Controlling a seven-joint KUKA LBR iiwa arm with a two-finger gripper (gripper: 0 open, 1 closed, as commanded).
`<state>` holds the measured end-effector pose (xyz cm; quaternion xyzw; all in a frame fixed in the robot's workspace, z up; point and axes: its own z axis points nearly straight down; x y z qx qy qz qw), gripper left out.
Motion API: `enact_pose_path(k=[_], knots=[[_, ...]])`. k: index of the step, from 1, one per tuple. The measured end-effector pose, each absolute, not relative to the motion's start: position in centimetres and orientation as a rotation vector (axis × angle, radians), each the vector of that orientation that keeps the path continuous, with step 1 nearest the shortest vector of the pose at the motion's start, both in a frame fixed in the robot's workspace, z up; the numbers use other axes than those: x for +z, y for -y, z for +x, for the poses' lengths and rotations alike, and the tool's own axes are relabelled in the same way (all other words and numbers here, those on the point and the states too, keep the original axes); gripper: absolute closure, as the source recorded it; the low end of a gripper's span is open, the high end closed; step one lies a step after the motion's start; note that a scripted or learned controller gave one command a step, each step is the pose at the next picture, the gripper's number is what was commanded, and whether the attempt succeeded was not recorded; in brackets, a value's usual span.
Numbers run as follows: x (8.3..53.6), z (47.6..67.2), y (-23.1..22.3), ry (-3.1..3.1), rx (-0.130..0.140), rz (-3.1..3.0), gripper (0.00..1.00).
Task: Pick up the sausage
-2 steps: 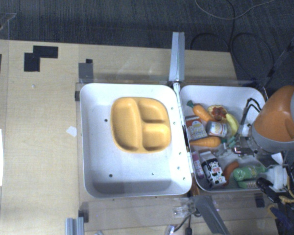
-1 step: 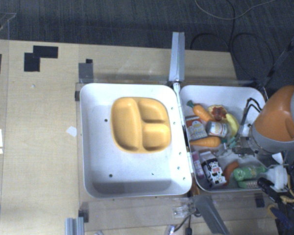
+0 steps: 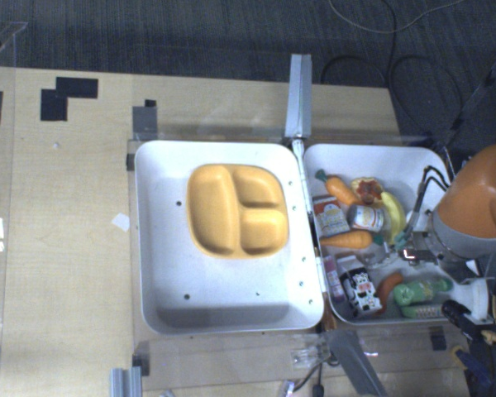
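Note:
The sausage [image 3: 388, 285], a short reddish-brown curved piece, lies near the front of the right bin [image 3: 413, 157], between a small black and white box [image 3: 360, 290] and a green toy vegetable [image 3: 420, 292]. My gripper [image 3: 407, 250] hangs low over the bin's right side, a little behind the sausage and slightly to its right. The grey wrist and orange band [image 3: 478, 198] hide the bin's right wall. Nothing shows as held.
The right bin also holds two orange carrots [image 3: 341, 190] [image 3: 348, 240], a tin can [image 3: 365, 218], a banana [image 3: 393, 211] and a red packet [image 3: 331, 216], crowded together. The left bin [image 3: 161, 246] holds a yellow divided plate [image 3: 236, 209]. A metal post [image 3: 299, 98] stands behind the bins.

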<state>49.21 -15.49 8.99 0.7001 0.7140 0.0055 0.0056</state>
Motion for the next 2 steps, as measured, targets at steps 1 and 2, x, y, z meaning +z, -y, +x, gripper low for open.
enact_pose_path(k=[1,2], knots=[[16.6,48.9,17.8,-2.358,0.005,2.066,0.00],[10.9,48.9,13.4,-2.437,0.005,1.974,0.00]])
